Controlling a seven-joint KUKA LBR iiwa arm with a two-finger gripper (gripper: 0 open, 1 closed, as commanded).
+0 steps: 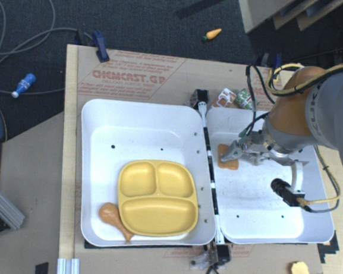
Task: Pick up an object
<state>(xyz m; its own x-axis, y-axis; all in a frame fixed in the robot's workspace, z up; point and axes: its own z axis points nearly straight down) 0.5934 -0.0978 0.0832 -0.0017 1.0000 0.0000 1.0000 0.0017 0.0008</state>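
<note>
Yellow divided plate [156, 198] fills the left bin [101, 121], well left of the claw [241, 150], a drumstick-shaped toy [113, 216] touching its edge. Claw hangs over the right bin [259, 224], just above a small orange-brown piece [228, 157]; whether it is wide or closed, I cannot tell. Best descend straight, centred on that piece, clear of the bin wall.

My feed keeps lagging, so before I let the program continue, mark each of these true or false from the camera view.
1. The yellow divided plate lies in the left bin. True.
2. The claw is over the left bin. False: it is over the right bin, beside a small orange-brown object.
3. A tan drumstick-shaped toy lies at the plate's left lower edge. True.
4. The blue bottle sits in the right bin. False: it lies on the floor, left of the bench.
</note>
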